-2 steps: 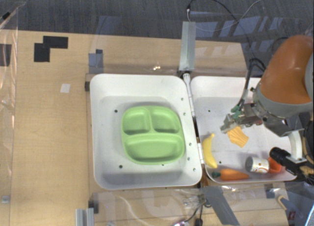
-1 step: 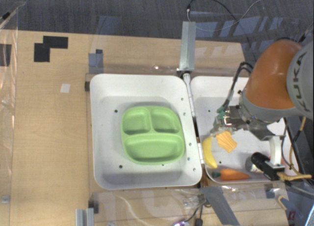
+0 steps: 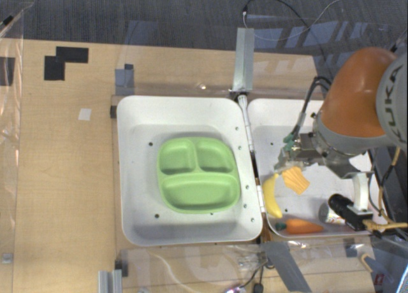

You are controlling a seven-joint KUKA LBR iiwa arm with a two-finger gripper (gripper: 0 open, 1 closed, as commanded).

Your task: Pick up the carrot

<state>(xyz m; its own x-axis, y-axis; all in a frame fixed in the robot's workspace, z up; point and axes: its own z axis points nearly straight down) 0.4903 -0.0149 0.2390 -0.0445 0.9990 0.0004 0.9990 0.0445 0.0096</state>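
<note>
1. The green plate (image 3: 197, 174) lies in the left bin (image 3: 137, 221).
2. My gripper (image 3: 288, 158) hovers over the right bin (image 3: 271, 116); grip state: cannot tell.
3. The carrot (image 3: 305, 226) lies at my five o'clock, right of the banana (image 3: 271, 197).

We cannot tell how the gripper (image 3: 288, 158) stands, as the arm (image 3: 357, 104) above the right bin (image 3: 271, 116) hides it. That arm runs off the picture's edge and covers the bin's far side.
</note>
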